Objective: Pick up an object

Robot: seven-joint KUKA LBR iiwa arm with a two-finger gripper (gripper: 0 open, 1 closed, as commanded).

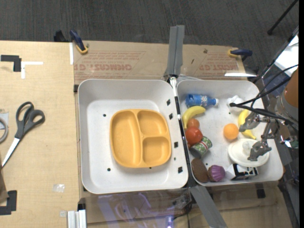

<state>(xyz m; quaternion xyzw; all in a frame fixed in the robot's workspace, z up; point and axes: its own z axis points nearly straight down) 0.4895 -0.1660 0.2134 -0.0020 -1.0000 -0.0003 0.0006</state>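
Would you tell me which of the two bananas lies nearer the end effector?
The small banana at the right bin's right side, beside the end effector; the other banana lies by the divider.

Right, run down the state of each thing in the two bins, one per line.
Yellow divided plate: flat in the left bin, its compartments bare.
Blue bottle: lying on its side.
Banana: lying beside the tomato.
Green can: tipped over.
Orange: sitting free.
White bowl: upright, under the gripper.
Gripper: over the right bin, jaws unclear.
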